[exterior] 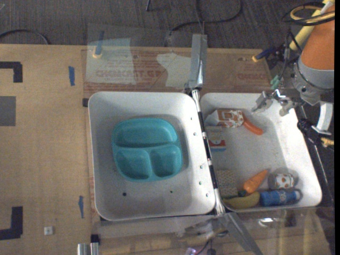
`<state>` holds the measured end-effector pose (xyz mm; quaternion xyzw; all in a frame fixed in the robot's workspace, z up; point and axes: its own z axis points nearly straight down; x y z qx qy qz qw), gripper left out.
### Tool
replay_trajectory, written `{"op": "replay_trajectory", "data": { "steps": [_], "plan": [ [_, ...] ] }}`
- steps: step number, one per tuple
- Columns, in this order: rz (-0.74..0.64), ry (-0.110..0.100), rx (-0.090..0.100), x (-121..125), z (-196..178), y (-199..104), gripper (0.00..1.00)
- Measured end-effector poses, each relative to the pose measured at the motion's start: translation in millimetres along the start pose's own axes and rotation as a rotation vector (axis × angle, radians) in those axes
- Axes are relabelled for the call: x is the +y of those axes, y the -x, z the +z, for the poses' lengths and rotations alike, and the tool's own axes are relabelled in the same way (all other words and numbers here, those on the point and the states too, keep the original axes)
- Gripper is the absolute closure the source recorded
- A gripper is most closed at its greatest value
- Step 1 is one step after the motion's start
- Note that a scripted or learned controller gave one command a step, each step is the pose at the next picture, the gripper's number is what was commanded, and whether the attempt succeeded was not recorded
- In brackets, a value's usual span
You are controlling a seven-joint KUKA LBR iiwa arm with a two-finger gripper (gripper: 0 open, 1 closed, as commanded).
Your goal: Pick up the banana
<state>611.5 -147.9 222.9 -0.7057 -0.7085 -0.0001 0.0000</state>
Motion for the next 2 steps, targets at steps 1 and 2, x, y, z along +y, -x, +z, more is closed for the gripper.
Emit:
{"op": "replay_trajectory", "data": {
  "steps": [1, 2],
  "plan": [
    [0.082, 0.014, -0.002, -50, 121, -54, 0.00],
    [0.278, -0.055, 0.003, 32, 137, -28, 0.00]
  ]
}}
